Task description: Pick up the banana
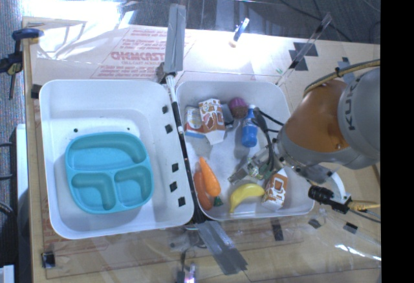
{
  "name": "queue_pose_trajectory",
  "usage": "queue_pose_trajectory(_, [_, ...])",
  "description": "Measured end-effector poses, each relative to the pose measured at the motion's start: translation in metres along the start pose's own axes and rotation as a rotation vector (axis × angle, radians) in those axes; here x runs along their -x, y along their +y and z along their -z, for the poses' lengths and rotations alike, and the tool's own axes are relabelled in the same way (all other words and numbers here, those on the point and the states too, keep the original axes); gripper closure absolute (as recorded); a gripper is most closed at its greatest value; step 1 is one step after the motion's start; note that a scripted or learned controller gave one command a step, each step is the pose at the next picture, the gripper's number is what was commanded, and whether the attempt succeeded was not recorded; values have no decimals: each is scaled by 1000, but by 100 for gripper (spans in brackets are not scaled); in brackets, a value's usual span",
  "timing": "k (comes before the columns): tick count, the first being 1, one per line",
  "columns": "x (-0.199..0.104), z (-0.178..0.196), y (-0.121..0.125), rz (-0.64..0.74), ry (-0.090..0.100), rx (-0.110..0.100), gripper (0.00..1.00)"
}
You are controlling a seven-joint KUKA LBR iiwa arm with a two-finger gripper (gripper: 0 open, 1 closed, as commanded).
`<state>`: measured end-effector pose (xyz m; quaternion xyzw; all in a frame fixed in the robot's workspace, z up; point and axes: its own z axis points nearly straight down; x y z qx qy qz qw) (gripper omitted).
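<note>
Below the gripper (251, 170), toward the near wall of the right bin (283, 95), lay the banana (244, 195) you were after. The gripper hung low over the clutter in the middle of that bin, and the banana sat just beside it on the near side, a shade toward the carrot (207, 183). That was the relation your next move would have turned on: a short shift toward the near wall, then down.

You would have noted the banana's long axis ran roughly along the near wall, rising a little at the end nearer the arm (330, 123). By my judgement the fingers needed to straddle it across that axis, not along it.

From this view I could not tell whether the gripper was open or closed; its tip was lost among dark cables and the small things beneath it. Nothing yellow showed in its grasp, so the banana was not yet lifted.

As for looks, the banana was small, bright yellow, curved, with a darker tip at the carrot end, likely a smooth toy. The carrot lay just beside that end, with a small green thing close by, and a printed carton (277, 190) sat near the other end, so you had little room on either side.
</note>
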<state>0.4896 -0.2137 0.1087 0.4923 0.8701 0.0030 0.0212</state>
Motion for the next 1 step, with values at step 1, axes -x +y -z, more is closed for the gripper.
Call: queue_pose_trajectory(1, [-2,1,-1,-17,5,-2,0])
